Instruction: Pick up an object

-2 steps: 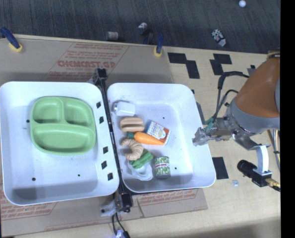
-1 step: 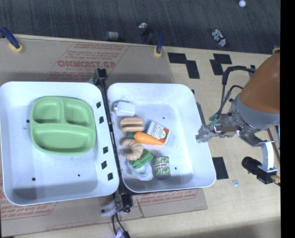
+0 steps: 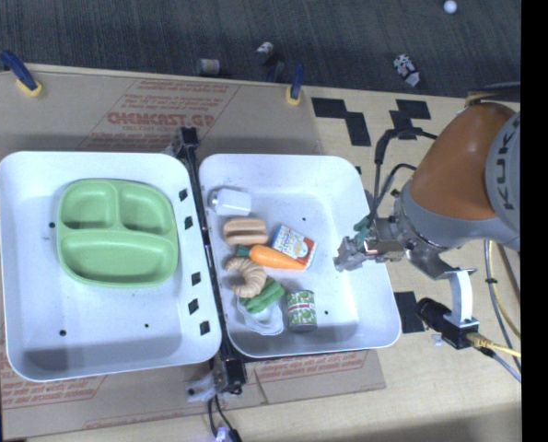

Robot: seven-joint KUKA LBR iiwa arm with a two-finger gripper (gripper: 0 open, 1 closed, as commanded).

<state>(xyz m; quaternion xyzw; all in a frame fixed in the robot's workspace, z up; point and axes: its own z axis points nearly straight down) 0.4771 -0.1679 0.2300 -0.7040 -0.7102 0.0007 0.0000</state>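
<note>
Carrot (image 3: 276,258) among toys in right bin (image 3: 347,191), cardboard-covered bench (image 3: 163,113), dark carpet (image 3: 117,17), finger state unclear.

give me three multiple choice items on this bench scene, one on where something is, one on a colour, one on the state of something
1. Where does the divided plastic plate lie?
A. in the left shallow white bin
B. in the right shallow white bin
C. on the cardboard behind the bins

2. What colour is that divided plate?
A. orange
B. light green
C. blue

3. How does the toy orange carrot stand to the tool?
A. clamped in the tool
B. lying in the right bin among the other small items, apart from the tool
C. resting on the plate

Answers:
1 A: the plate sits in the left bin.
2 B: its surface is pale green.
3 B: the carrot lies beside the small orange printed carton, with bare bin floor between it and the tool.
</note>
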